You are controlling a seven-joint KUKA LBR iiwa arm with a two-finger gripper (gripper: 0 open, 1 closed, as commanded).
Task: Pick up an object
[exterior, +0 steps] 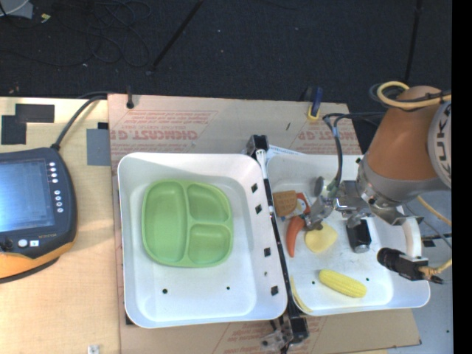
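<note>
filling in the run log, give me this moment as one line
gripper: low in right bin, over pale yellow piece | carrot beside it | corn near front | green divided plate in left bin | nothing visibly lifted

The worktop (81, 227) is evenly and brightly lit; soft shadows are cast beneath the arm (402, 153), and the background stays dark and slightly grainy.

Two white bins (192, 308), one green divided plate (186, 222), one corn cob (342, 283), one orange carrot (293, 236), one pale yellow piece (321, 239), one brown piece (285, 202).
</note>
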